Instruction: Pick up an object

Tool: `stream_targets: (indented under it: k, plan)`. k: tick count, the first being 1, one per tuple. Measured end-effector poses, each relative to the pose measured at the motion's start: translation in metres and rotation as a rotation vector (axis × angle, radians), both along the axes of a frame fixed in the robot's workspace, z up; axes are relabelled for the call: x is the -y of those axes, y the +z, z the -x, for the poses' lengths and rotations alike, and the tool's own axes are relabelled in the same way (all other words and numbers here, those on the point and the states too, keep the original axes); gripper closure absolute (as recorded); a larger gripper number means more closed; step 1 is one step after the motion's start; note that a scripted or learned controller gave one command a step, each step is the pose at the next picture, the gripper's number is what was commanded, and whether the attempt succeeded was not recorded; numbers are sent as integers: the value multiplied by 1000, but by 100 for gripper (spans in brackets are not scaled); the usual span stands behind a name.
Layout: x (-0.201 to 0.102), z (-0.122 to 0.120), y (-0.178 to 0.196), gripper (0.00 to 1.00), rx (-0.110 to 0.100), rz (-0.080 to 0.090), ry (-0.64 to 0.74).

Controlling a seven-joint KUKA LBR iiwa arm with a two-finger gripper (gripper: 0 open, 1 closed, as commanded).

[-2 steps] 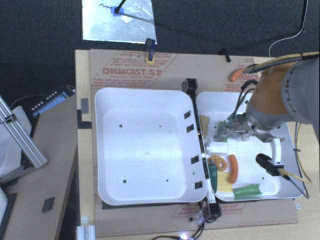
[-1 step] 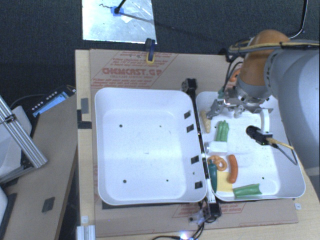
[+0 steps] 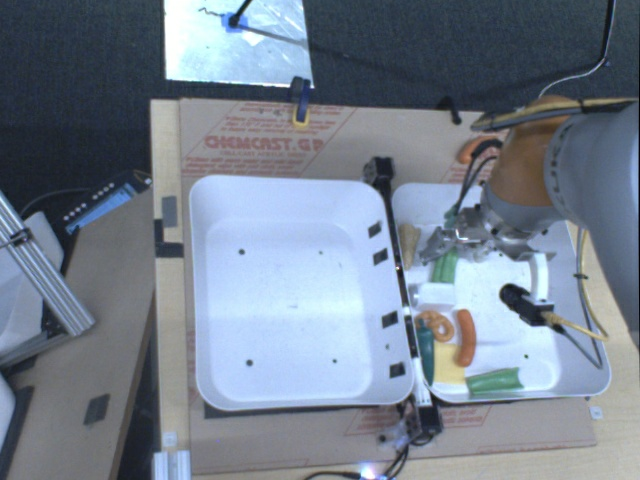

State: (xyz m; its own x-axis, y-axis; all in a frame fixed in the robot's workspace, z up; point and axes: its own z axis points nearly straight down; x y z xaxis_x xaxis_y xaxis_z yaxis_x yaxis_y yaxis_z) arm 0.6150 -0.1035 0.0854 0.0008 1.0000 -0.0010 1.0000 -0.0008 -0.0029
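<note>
several small objects lie along the left wall of the right bin (image 3: 585, 368), a green piece (image 3: 445, 266) under the gripper (image 3: 447, 243). it looks like the reaching step; next comes a closing grasp. the arm (image 3: 560, 168) leans in from the bin's far right corner. its grip is unclear.

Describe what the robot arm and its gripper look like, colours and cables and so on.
The arm is a thick, rounded grey tube with an orange band above the wrist. Black cables loop beside that band. The gripper is a small assembly of bare silvery metal parts, with a white bracket close by.
</note>
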Motion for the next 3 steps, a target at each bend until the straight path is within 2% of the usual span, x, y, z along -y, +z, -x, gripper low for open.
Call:
stream_targets:
  k: [1, 2, 3]
  plan:
    - [-2, -3, 12, 100, 6, -1, 3]
    - [-62, 27, 105, 100, 10, -3, 10]
    - [-166, 19, 99, 100, 4, -6, 15]
